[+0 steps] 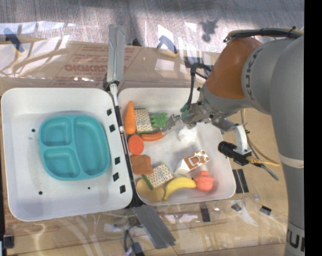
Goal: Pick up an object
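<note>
Camera view, cardboard-covered bench [70, 63], 2 white bins [17, 143]

floor: grey carpet [54, 1] | bench: brown cardboard [70, 63] | light: sunlit patches

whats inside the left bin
A teal divided plate lies flat in the left bin. Its three compartments look bare. Whatever is beneath the plate is covered.

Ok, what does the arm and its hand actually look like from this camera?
The arm is bulky, rounded and grey, with an orange band above the wrist and part of dark KUKA lettering beside it. Thin dark cables loop over the top and run down by the wrist. The hand is small, metallic grey with a touch of green. A white bracket with a black cylinder sticks out below.
</note>
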Motion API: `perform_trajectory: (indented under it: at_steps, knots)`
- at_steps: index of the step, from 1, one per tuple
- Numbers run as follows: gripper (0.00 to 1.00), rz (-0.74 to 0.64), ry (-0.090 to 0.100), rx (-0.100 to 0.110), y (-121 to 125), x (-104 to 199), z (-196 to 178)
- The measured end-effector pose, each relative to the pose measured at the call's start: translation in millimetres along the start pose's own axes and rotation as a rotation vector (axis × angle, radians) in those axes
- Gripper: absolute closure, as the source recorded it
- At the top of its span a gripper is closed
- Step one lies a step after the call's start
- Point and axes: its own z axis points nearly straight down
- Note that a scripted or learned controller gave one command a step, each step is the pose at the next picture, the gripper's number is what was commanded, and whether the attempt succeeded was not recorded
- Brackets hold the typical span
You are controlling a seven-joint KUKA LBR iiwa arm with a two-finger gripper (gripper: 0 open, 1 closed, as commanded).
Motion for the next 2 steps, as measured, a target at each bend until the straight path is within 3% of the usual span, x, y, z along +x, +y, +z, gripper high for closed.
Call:
perform_trajectory:
  at_steps: [1,2]
  knots:
    - [0.00,0.043,0.002,-0.003,-86.4,-31.8,75.7]
    - [0.00,0.049,0.001,0.000,-14.9,-26.1,76.9]
